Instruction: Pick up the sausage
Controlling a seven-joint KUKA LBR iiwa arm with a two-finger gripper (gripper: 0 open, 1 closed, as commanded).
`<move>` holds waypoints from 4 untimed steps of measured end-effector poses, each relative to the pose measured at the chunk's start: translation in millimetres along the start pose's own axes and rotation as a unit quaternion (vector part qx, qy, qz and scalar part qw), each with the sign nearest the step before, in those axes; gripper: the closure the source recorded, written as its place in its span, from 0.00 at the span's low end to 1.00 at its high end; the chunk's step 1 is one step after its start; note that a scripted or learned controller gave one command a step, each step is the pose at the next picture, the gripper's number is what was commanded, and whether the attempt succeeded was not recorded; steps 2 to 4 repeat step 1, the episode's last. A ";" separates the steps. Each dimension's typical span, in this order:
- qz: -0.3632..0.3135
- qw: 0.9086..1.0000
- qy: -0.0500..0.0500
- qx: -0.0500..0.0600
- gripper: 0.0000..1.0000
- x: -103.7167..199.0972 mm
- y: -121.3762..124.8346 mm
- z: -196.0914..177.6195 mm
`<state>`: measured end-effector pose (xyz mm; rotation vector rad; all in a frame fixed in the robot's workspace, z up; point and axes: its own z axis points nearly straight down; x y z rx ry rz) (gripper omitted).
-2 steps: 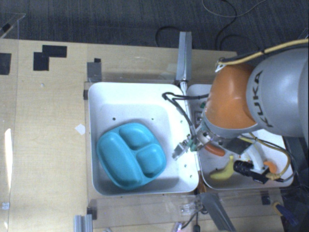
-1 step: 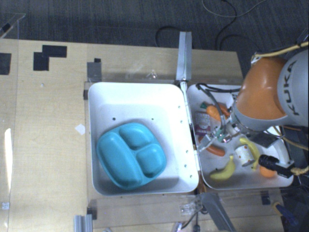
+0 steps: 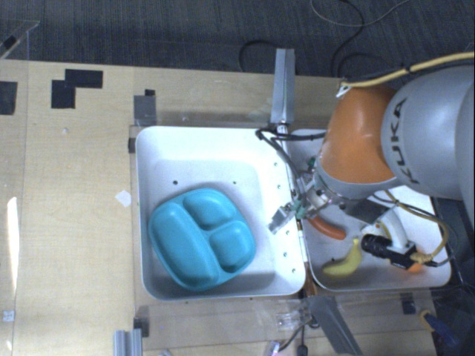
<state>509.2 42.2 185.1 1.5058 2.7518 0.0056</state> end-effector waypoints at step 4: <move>0.011 1.000 -0.001 0.000 0.00 -68.7 -37.4 -0.5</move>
